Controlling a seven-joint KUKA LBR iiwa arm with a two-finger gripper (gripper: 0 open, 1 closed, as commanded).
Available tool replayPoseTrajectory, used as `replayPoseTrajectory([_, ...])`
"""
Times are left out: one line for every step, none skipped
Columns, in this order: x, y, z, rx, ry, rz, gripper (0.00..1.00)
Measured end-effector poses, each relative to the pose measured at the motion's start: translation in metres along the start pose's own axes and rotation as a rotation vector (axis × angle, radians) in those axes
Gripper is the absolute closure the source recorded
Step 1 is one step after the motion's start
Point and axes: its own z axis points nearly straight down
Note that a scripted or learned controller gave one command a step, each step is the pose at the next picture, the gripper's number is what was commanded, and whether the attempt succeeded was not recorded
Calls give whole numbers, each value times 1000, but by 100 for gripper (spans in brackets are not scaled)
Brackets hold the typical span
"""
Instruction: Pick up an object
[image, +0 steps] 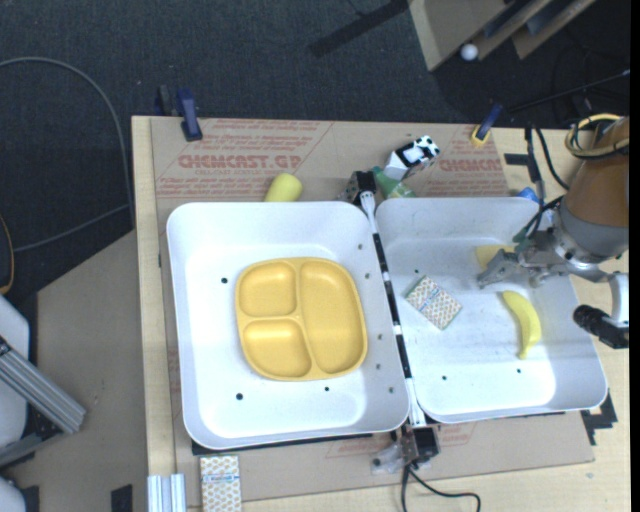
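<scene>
A smooth yellow plate (300, 318) with three hollows lies in the left bin (200, 240). In the right bin (470, 395), a curved banana (524, 322) lies near a flat, patterned packet (434, 302). Beyond the banana the metal claw (492, 276) hangs low over the bin; I cannot tell how its fingers stand. A pale yellow piece (489, 254) lies partly hidden behind it. Farther back, a rounded yellow thing (284, 187) rests on the cardboard-covered table (240, 155)

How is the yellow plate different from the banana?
The plate lies in the left bin; the banana lies in the right bin. The plate is wide, flat and split into three sections; the banana is thin and curved. The plate looks much bigger. Both are yellow.
</scene>
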Motion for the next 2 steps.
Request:
replayPoseTrajectory([-5, -40, 10, 2, 7, -3, 0])
replayPoseTrajectory([-7, -40, 0, -1, 0, -2, 100])
